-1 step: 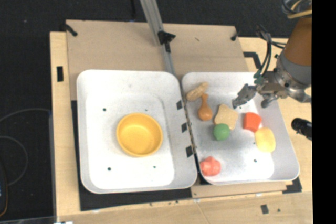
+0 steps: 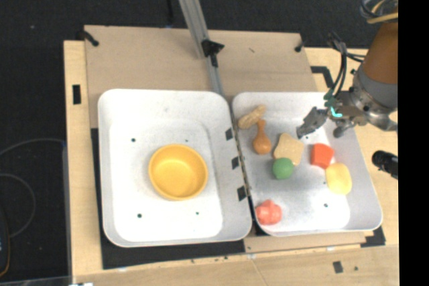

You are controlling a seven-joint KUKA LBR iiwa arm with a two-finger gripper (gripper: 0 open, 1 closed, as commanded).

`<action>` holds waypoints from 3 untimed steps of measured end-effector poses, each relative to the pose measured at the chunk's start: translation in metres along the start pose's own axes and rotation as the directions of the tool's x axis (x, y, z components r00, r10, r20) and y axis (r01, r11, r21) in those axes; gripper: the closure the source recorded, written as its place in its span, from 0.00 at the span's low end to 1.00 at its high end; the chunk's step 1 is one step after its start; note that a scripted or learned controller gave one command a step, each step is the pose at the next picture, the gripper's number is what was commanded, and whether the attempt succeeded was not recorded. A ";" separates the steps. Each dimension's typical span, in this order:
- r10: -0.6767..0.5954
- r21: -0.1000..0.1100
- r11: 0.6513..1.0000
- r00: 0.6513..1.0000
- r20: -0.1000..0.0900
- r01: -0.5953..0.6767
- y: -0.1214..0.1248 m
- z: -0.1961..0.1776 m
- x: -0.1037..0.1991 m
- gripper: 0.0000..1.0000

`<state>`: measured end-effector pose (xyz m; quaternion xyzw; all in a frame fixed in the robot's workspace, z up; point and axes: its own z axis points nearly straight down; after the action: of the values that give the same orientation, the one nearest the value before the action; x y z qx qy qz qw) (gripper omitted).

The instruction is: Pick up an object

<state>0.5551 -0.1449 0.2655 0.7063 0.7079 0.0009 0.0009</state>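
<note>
Orange block (image 2: 322, 155) sits just below the open, empty gripper (image 2: 324, 123).

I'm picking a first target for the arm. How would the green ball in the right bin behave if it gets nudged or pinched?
The green ball looks round, so it would probably roll if nudged. It sits against the tan block, which may stop it that way. Its curved sides could slip from a pinch, so the hand should probably close across its middle.

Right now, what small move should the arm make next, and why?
Probably lower the gripper toward the orange block. The gripper hangs over the right bin with nothing visibly between its fingers, and that block lies just below it in the view, apart from the yellow piece.
</note>
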 end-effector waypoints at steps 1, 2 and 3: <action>0.003 0.008 1.000 1.000 0.001 -0.003 -0.004 0.061 0.005 0.00; 0.003 0.008 1.000 1.000 0.001 -0.003 -0.005 0.125 0.005 0.00; 0.004 0.003 1.000 1.000 0.002 -0.004 -0.005 0.166 0.004 0.00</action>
<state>0.5509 -0.1411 0.0994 0.7077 0.7065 -0.0009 0.0004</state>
